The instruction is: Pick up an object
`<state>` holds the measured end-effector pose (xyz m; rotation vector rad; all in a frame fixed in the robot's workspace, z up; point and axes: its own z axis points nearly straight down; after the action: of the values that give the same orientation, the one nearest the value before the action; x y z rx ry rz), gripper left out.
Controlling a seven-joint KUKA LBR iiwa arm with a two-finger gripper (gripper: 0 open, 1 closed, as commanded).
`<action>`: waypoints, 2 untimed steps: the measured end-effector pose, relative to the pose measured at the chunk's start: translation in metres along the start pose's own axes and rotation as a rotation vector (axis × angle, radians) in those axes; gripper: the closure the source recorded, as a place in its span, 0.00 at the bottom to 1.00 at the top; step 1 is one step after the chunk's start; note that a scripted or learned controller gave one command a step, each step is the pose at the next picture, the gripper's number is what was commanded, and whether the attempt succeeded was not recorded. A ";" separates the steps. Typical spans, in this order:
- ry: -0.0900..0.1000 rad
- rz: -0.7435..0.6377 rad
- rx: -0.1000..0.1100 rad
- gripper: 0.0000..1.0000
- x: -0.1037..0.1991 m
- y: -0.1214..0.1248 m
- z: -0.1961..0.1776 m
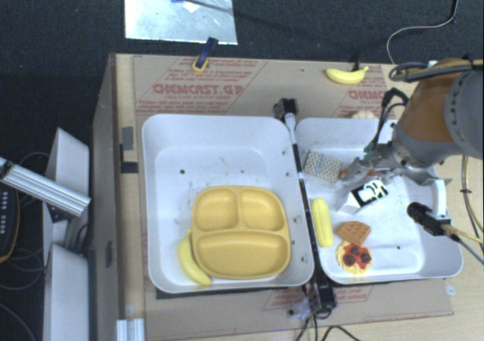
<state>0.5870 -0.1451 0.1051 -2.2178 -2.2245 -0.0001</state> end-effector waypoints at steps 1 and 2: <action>-0.001 0.000 -0.002 0.00 0.002 0.025 0.020; -0.002 0.001 -0.004 0.00 -0.004 0.023 -0.028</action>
<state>0.6102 -0.1493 0.1329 -2.2221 -2.2263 -0.0027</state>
